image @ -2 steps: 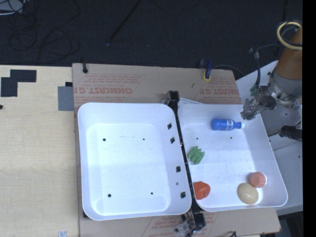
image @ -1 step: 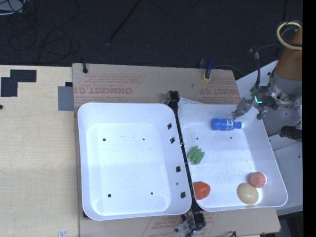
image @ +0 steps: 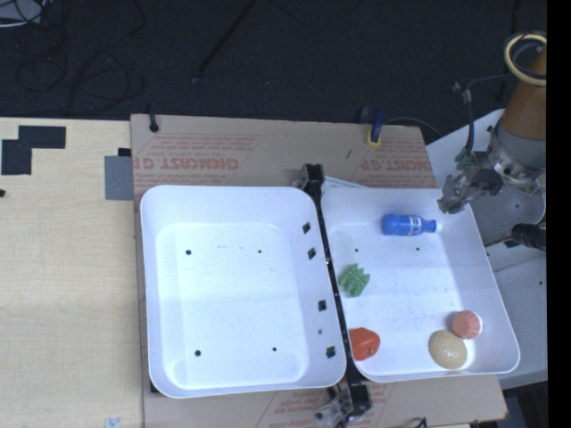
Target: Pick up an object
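The gripper (image: pixel 451 199) is hovering at three o'clock of the blue bottle (image: pixel 409 226), just beside its cap, probably lining up for a grasp. The bottle is lying at twelve o'clock in the right bin (image: pixel 500 315).

Robotics lab: arm (image: pixel 522 105) at bench, two white bins (image: pixel 152 239) on cardboard (image: pixel 268 154), loose cables (image: pixel 53 25) behind.

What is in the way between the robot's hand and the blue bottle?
Nothing visible. The hand hangs over the right bin's top right edge, and the blue bottle lies on its side just to the left of it, with bare white floor around it. The green thing sits farther away, lower down.
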